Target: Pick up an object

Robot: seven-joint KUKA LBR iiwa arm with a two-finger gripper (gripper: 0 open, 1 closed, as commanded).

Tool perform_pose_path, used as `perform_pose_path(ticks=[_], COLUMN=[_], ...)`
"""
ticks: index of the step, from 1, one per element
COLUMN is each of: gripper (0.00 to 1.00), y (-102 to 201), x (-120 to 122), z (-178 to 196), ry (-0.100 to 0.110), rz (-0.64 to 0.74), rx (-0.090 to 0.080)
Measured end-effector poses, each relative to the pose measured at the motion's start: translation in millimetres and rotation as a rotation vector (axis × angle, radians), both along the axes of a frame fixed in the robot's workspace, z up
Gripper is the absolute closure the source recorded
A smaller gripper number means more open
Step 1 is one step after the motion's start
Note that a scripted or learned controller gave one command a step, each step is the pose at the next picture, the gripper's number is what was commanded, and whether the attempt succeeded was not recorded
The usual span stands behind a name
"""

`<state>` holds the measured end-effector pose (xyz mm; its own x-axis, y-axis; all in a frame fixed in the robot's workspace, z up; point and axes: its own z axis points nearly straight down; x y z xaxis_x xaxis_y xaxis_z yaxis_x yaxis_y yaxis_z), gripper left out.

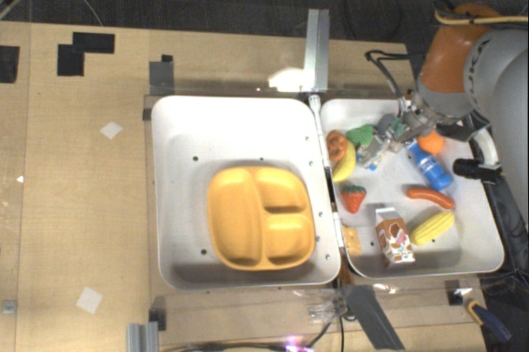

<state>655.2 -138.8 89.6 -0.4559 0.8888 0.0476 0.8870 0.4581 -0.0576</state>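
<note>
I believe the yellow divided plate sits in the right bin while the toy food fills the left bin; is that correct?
Not quite: the bins are swapped. The camera view shows the yellow plate in the left bin, and the toy food, such as the strawberry, corn and blue bottle, in the right bin.

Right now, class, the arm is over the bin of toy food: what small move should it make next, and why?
Probably lower a little. The gripper hangs low among the green toy, banana and blue bottle, with nothing visibly held.
</note>
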Motion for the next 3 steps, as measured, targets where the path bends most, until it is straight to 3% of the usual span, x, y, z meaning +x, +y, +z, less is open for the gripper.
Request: perform_pose_path(ticks=[1,2,3], gripper=[0.0,1.0,1.0], y=[24.9,25.8,82.8], x=[0.2,0.6,-31.5], z=[-0.9,9.0,112.5], ry=[-0.011,-0.012,-0.088], rz=[-0.223,-0.223,-0.129], rx=[-0.043,-0.042,-0.019])
